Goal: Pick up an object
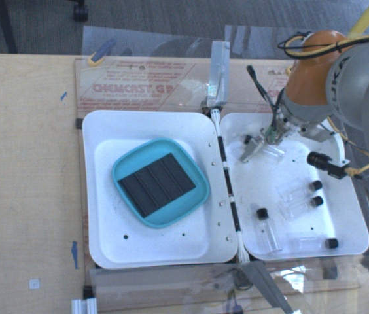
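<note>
Bins [99, 175] on wooden bench [21, 175]

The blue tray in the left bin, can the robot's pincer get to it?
Probably yes. The blue tray lies in the open with nothing over it. The pincer sits in the right bin, so it must cross the divider.
</note>
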You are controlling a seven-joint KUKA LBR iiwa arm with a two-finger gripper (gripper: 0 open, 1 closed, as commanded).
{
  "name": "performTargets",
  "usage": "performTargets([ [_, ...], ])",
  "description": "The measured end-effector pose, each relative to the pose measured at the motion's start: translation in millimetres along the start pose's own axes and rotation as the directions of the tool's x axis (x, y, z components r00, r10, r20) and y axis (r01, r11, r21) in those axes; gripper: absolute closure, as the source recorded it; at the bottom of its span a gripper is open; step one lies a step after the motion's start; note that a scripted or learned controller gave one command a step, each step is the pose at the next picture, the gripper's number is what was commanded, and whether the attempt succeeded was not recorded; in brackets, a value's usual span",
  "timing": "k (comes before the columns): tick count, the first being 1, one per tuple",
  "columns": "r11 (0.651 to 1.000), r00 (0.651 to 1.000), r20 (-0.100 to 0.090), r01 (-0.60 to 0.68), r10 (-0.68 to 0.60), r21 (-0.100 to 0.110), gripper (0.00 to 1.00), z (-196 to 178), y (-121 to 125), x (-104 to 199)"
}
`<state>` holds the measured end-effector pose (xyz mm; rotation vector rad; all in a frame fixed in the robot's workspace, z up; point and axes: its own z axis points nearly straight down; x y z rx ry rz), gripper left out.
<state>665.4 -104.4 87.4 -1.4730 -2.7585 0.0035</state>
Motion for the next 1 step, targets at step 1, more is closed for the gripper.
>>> performTargets([
  [1,1.000,1.000,0.000,0.000,0.000,0.000,0.00,0.0,0.0,0.0],
])
